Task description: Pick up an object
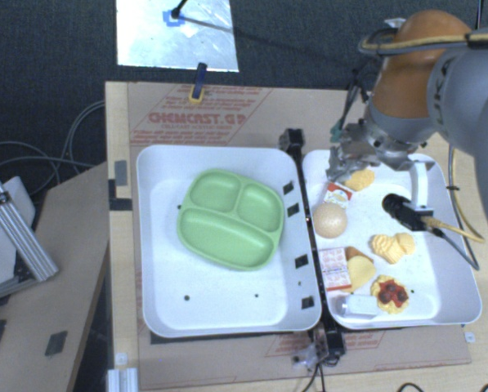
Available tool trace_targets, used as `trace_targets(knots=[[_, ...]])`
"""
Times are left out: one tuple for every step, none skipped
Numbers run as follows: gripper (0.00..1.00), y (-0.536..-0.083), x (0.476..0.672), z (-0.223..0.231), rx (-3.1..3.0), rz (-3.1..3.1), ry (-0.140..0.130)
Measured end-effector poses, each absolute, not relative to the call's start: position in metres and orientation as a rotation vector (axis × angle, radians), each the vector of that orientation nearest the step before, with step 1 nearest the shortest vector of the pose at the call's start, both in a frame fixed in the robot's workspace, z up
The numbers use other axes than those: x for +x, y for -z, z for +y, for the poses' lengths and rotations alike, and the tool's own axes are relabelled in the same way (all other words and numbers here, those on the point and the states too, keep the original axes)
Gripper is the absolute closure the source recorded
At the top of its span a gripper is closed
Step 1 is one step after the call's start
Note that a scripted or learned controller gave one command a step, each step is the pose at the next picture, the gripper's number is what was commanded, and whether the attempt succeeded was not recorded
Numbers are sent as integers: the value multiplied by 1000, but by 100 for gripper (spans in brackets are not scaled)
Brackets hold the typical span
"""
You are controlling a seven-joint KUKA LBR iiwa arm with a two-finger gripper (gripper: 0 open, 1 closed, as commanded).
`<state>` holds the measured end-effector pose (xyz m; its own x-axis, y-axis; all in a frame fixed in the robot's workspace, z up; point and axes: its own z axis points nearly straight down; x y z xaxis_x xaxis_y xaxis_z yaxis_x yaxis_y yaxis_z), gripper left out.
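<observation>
From my console I see the arm (440, 64) reaching in from the upper right of the frame, grey with its orange band, bent down over the right bin (449, 278). The gripper (340, 168) sits low over that bin's upper left corner, close to the divider between the two bins. I cannot tell whether it is apart or together, nor whether it grips anything (the wrist body covers most of it from this angle).

The things to pick all lie in the right bin. Just right of the gripper is a yellow pastry piece (360, 179). Just below the gripper lies a small red-and-white packet (336, 193), and below that a beige ball (329, 220), near the bin's left wall. Toward the bin's middle lies a lumpy yellow piece (392, 246). Lower left in the bin is a larger packet (333, 268) with an orange wedge (360, 272) just beside it on the right. Near the bin's lower edge sit a round piece with red topping (391, 294) and, to its left, a small white block (360, 305).

The left bin (219, 299) holds a green divided plate (231, 219), lying flat a little above centre. Both bins rest on cardboard (199, 109) with red lettering. A shiny sheet (145, 23) lies at the upper left of the frame.
</observation>
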<state>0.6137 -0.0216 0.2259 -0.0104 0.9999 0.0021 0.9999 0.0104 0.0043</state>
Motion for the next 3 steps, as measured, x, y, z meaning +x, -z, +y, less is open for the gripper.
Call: trace_targets(knots=[[100,-221,636,13,2212,2229,-5],[100,-232,639,14,2214,2226,-4],[100,-214,633,19,2214,2227,-1]])
